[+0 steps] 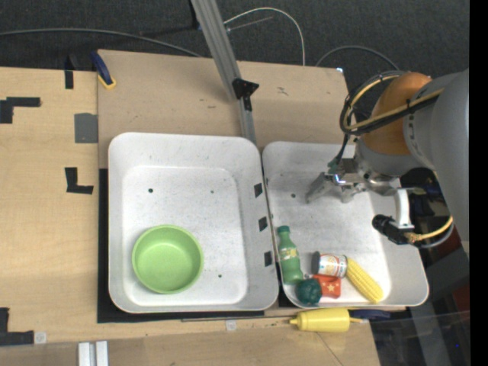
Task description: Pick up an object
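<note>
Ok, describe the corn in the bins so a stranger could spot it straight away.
Find the right-hand white bin, the one under the gripper. Go to its near edge, where a cluster of small things lies. The corn is the yellow cob at the right end of that cluster, lying at a slant beside a small can; the other yellow thing, a bottle, lies outside the bin on the bench.

- The arm [427, 120] reaches in from the right, its gripper [329, 187] over the upper part of the right bin [305, 162], with nothing between its fingers [314, 192].
- At that bin's near edge lie a green bottle [287, 254], a dark green ball [309, 291], a small can [332, 265] and a corn cob [364, 280].
- The left bin [183, 155] holds a green bowl [167, 258].
- A yellow bottle [324, 320] lies on the desk [46, 204], just outside the right bin.
</note>
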Available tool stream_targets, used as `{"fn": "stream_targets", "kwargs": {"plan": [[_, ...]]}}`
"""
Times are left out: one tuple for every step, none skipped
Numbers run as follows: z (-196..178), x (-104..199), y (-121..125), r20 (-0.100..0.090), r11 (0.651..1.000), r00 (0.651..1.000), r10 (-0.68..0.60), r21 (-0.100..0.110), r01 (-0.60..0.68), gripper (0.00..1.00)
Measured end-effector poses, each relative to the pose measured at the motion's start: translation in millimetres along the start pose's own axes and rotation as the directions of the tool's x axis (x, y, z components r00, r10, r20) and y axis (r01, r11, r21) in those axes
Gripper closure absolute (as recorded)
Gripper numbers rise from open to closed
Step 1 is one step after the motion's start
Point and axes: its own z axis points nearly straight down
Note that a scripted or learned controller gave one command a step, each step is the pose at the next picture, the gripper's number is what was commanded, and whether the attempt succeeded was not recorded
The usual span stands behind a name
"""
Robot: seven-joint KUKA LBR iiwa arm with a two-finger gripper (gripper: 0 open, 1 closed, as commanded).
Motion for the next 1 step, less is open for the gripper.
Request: {"fn": "stream_targets", "kwargs": {"plan": [[-10.1,0.6,0.1,-0.001,1.0,1.0,-0.001,0.0,0.001,1.0]]}}
